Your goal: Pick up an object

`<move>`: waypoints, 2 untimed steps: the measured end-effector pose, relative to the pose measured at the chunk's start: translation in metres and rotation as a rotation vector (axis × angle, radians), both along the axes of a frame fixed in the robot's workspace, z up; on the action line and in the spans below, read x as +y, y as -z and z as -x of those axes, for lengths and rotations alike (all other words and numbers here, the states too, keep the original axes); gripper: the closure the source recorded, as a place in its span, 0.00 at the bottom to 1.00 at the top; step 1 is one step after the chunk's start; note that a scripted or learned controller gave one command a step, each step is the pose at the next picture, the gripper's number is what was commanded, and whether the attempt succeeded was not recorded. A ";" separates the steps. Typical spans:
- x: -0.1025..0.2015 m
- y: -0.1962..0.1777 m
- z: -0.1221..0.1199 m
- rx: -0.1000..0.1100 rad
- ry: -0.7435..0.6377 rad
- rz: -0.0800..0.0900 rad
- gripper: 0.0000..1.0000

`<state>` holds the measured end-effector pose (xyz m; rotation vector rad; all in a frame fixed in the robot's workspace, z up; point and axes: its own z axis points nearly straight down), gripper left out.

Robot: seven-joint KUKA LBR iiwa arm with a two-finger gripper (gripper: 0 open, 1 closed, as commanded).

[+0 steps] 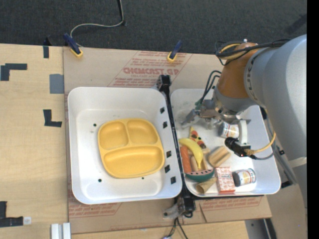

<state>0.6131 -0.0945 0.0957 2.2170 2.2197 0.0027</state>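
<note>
Arm cut off at right edge. Claw blurry, tips too small to tell. Arm hides part of right bin.

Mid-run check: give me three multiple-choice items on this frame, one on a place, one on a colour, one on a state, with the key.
1. Where does the divided plate lie?
A. left bin
B. right bin
C. on the cardboard

2. What colour is the plate?
A. blue
B. yellow
C. red

3. Where is the hand?
A. over the left bin
B. outside both bins
C. low in the right bin, above the banana

Key: 1 A, the plate sits alone in the left bin. 2 B, it is plainly yellow. 3 C, the hand hangs at that bin's far left part, with the banana nearer the camera.
</note>
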 end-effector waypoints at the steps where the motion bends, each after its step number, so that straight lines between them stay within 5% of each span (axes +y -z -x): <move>1: -0.001 0.010 -0.056 0.002 0.000 -0.001 0.00; 2: 0.000 0.010 -0.032 0.002 0.001 0.000 0.00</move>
